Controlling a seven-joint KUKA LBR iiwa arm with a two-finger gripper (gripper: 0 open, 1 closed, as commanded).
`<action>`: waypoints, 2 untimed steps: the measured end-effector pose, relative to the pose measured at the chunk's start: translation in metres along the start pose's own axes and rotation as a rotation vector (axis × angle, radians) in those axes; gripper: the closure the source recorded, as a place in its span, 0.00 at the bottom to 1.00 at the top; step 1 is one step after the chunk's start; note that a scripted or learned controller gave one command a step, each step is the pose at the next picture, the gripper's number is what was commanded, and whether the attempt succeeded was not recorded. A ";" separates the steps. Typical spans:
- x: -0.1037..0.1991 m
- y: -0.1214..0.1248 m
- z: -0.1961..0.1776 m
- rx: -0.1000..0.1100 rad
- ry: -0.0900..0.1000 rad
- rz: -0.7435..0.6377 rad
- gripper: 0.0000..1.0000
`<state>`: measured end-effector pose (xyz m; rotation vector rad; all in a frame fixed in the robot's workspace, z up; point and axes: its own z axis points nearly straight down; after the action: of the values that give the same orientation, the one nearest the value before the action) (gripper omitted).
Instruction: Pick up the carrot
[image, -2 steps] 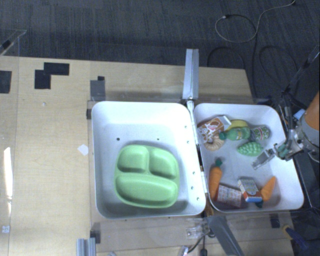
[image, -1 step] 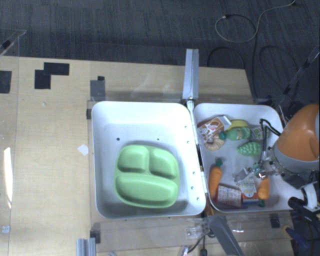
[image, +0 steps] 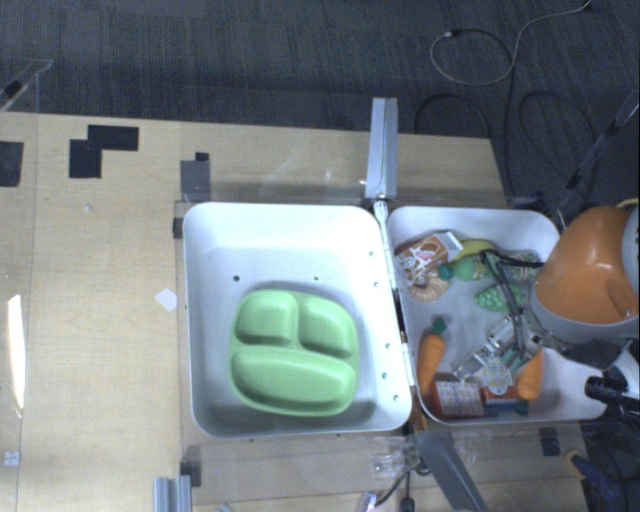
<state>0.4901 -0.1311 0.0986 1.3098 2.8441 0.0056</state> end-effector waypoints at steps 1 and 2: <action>0.004 0.003 -0.027 0.001 0.002 -0.291 0.00; 0.028 0.029 0.004 -0.005 -0.013 -0.249 0.00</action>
<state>0.4939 -0.0911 0.0949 0.9421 2.9715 0.0022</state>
